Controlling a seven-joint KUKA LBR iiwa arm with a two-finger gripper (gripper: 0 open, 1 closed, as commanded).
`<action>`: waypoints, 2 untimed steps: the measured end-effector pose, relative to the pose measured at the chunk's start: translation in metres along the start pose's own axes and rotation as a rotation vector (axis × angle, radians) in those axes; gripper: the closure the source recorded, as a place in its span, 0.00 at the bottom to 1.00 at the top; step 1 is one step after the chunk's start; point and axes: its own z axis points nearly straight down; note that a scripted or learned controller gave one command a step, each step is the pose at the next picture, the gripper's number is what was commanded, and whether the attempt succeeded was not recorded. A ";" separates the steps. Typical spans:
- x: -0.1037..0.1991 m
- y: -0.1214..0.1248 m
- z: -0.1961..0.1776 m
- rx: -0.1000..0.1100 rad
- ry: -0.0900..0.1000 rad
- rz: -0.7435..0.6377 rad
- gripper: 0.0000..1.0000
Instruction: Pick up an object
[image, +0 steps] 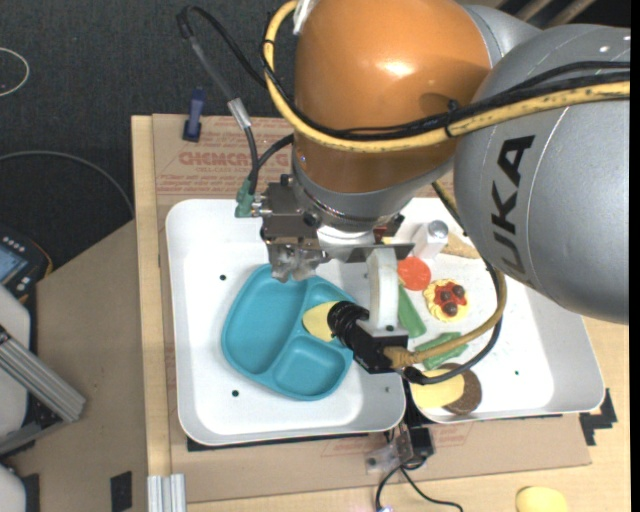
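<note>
Looking down on the bench, we found the grey KUKA arm with its orange band (385, 75) bent low over the left of the 2 shallow white plastic bins (195, 290). Its two-finger gripper (290, 262) hung at the far rim of a teal plastic divided plate (275, 335), which lay flat in that bin and seemed the likeliest thing to pick. We could not tell whether the jaws were apart or together, since the wrist hid most of them, nor whether anything sat between them.

Just beside the plate, toward the bins' shared edge, lay a pale yellow flat piece (318, 320), partly covered by the black cable fitting (352, 335). In the right bin (560, 380) we saw a red round toy piece (414, 272), a yellow disc with dark red spots (446, 299) and a green strip (440, 346), all close together.

We judged that a shallow plate offered only its rim to grip. A good attempt needed 1 finger inside the rim and 1 outside, set squarely across the edge, then a firm close before any lift. We thought a slow, straight rise best, because a plate held by 1 edge would swing and could slip. The hanging cable needed to stay free of the plate.
</note>
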 end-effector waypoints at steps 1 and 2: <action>-0.003 0.044 -0.144 -0.034 0.013 0.003 1.00; -0.001 -0.001 0.024 0.003 -0.001 0.004 1.00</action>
